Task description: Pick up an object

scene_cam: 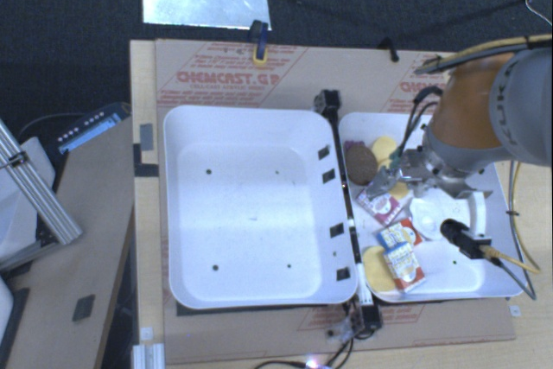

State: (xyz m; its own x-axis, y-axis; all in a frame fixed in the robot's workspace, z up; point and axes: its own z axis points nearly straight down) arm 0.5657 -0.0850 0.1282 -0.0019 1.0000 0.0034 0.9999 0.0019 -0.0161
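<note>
Two white bins sit side by side on the worktop (226, 75): the left bin (251, 212) and the right bin (454, 274). The arm (484, 112) reaches in from the right over the right bin. Its jaws are down among the things near that bin's left wall, and I cannot tell whether they are open or closed. Just beside them lie a brown oval lump (360, 160) and a yellow ball (383, 149), with a red-and-white packet (381, 206) directly below. Nearer the front rim, a blue, yellow and red carton (403, 255) rests against a round yellow thing (375, 270).
</note>
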